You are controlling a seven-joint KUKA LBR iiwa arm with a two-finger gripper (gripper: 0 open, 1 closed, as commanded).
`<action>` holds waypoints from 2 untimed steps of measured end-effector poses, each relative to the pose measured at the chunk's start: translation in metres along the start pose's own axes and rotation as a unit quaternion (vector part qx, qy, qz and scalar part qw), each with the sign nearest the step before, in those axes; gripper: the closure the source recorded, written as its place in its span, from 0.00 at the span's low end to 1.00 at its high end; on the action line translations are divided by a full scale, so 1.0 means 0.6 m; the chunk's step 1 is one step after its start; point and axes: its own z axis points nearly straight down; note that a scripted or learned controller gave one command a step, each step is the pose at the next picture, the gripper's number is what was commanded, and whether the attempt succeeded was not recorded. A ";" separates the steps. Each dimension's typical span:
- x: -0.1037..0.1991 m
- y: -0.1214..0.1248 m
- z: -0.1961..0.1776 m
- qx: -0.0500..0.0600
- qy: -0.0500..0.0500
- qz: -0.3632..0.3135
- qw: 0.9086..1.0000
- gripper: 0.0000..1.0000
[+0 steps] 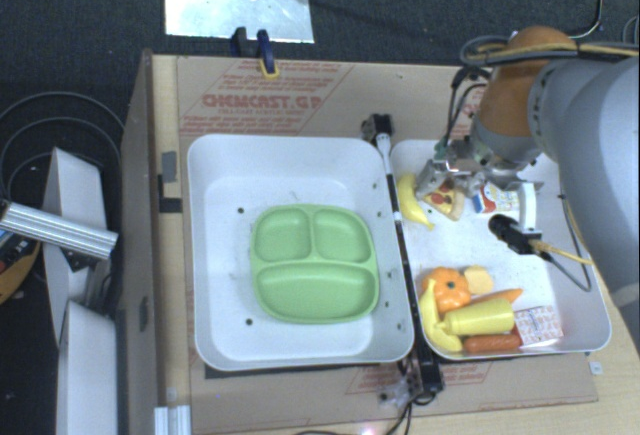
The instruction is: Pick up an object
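At the far left, off the worktop (262, 88), black cables (50, 128) loop on the dark floor beside white boxes (75, 223).

Next comes the left bin (215, 183). It holds a green divided plate (315, 263) lying flat near its middle, with its one wide compartment toward the near edge.

Across the shared rim is the right bin (590, 318). A yellow banana (410, 203) lies against its left wall, with its long axis running roughly from far to near and slightly tilted.

Just beside the banana, touching or nearly so, sits the toy wedge (447, 200). It is a small tan and orange piece in the far half of this bin. The tool (450, 178) is right over it and covers its upper part, so I cannot tell its long axis or which way it points. I also cannot tell whether the tool is wide, narrow or holding anything.

Toward the near edge a pile crowds the bin's left corner — a second banana (430, 315) curves along the wall. With it are an orange fruit (452, 291), a carrot (498, 300) slanting up to the right, a red sausage (490, 344) and a small printed box (538, 324).

At the right, the grey arm (590, 113) reaches in over the bin's far right corner.
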 end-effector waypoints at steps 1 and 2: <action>-0.001 0.000 -0.019 0.000 0.000 0.000 1.000 1.00; 0.001 0.000 -0.018 -0.001 0.001 -0.001 1.000 0.00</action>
